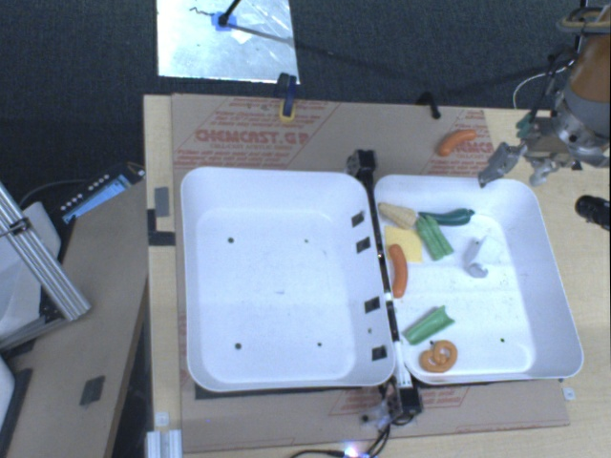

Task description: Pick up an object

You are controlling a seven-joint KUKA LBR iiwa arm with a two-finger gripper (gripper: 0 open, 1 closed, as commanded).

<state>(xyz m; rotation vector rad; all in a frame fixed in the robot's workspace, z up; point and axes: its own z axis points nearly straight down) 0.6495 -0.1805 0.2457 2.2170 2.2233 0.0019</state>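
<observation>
While the tabletop carries two shallow white bins side by side, the left bin is listed first as the largest item. Right bin: holds the small objects. Arm: enters from the right, above the right bin's far corner. Pincer: fingers spread wide, holding nothing. Contents, right bin: green pepper, green block, green piece, orange sausage, yellow slice, corn cob, grey piece, pretzel. One orange sausage-like piece lies outside, on the tabletop behind the right bin, near the pincer.
</observation>
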